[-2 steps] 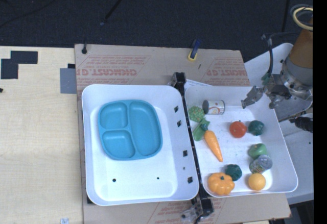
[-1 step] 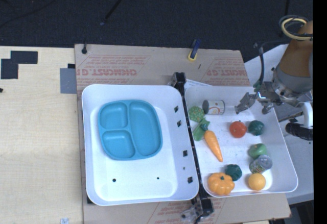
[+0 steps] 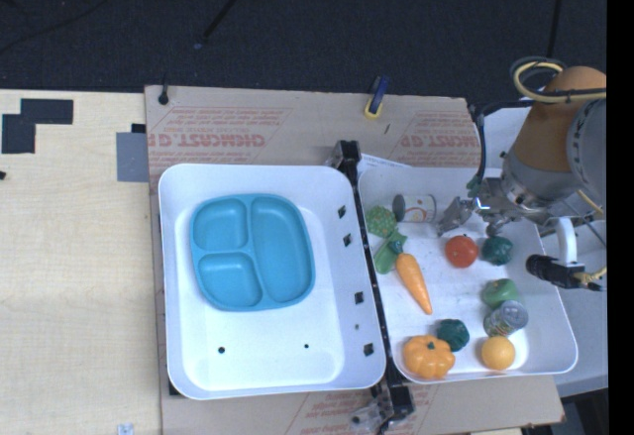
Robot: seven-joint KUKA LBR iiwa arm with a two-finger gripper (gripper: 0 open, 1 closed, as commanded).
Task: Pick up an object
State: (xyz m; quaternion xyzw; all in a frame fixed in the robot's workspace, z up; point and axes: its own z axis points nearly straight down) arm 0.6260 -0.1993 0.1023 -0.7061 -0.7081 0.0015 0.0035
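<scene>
I'm over the right bin (image 3: pixel 565 354), reaching in from the right side, wrist low near the bin's upper half. My gripper (image 3: pixel 466 213) sits just above and a bit left of the red tomato (image 3: pixel 460 251); can't tell if it's open or shut from this angle, too much metal clutter around the tip. Nothing is visibly held.

No pick yet, I'd say: this looks like the approach step, lining up over a target. Closest candidates are the tomato and the dark green piece (image 3: pixel 496 249) just right of it, the two almost touching. Other stuff in the same bin: carrot (image 3: pixel 414 282) lying slantwise w/ a leafy green veg (image 3: pixel 381 221) up by its top, a small green item (image 3: pixel 499 291) near a grey can (image 3: pixel 508 316), then along the bottom edge an orange pumpkin (image 3: pixel 429 358), a dark green lump (image 3: pixel 454 333) touching it, and a yellow-orange round fruit (image 3: pixel 497 353).

Left bin (image 3: pixel 178 225) carries a blue divided plate (image 3: pixel 252 252), not my concern here.

Next move, as I judge it: shift slightly down-view so I'm centred on the tomato, drop straight, close around it. It's round and smooth so it could squirt out sideways, & the green neighbour is close enough to catch, so approach should favour the tomato's free left side
</scene>
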